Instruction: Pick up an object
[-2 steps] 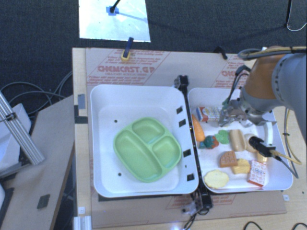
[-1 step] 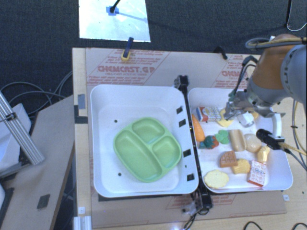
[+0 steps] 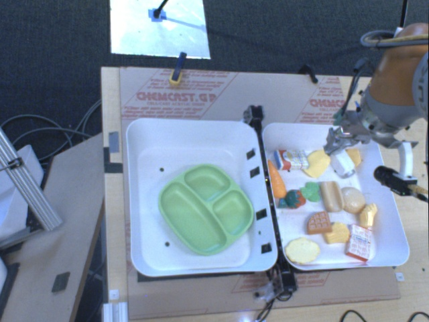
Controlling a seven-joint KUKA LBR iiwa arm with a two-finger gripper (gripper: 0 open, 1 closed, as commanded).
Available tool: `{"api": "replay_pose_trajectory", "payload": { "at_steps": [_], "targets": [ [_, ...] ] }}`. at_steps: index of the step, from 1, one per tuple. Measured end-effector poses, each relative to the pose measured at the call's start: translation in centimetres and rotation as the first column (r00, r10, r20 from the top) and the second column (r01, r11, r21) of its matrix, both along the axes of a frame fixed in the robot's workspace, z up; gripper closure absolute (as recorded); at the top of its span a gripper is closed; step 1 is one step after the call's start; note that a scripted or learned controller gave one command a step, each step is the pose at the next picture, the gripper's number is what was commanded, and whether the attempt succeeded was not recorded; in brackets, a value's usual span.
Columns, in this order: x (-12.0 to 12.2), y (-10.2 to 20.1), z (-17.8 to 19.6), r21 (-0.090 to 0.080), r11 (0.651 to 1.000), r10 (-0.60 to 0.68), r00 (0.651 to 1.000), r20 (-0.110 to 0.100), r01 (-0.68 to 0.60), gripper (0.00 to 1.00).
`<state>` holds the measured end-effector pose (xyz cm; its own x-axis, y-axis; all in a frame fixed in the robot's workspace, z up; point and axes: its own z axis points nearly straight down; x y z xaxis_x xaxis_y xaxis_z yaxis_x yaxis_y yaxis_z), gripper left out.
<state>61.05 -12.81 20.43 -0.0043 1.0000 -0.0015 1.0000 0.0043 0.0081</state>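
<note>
Down at the near edge of the right bin (image 3: pixel 400 247), a flat round yellow cracker-like disc (image 3: pixel 302 250) lies beside a small red-and-white printed packet (image 3: pixel 358 243), both smooth plastic toy food. Just beyond, a ridged brown waffle (image 3: pixel 319 222) touches a yellow cheese wedge (image 3: pixel 338 233), with a little yellow corn-like piece (image 3: pixel 368 215) to their right. Mid-bin now: a tan bread loaf (image 3: pixel 331 195) and a pale rounded egg shape (image 3: pixel 352 199) sit side by side, a bumpy green lettuce piece (image 3: pixel 310 192) and a red strawberry (image 3: pixel 291 199) to their left, and one slim orange carrot (image 3: pixel 277 180) lying along the divider. Over in the left bin (image 3: pixel 144 200), a single glossy light-green tray (image 3: pixel 205 208) with three compartments rests on the white floor. Farther back in the right bin, a red-and-white carton (image 3: pixel 289 159) lies next to a yellow wedge (image 3: pixel 316 163). The gripper (image 3: pixel 340 154) hangs low over that far corner, metal fingers pointing down just beside the yellow wedge and a white cylinder (image 3: pixel 342 166); whether they are released or clenched, I cannot tell. Behind both bins, the bench (image 3: pixel 201 92) shows printed brown protective sheeting.
</note>
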Motion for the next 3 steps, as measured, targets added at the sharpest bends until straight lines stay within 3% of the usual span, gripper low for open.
{"api": "replay_pose_trajectory", "payload": {
  "at_steps": [1,3],
  "targets": [
    [0.1,0.0,2.1,0.001,1.0,0.0,1.0,-0.005,0.0,1.0],
    [-1.6,9.4,1.6,0.003,1.0,0.004,1.0,-0.008,-0.004,1.0]
  ]
}}
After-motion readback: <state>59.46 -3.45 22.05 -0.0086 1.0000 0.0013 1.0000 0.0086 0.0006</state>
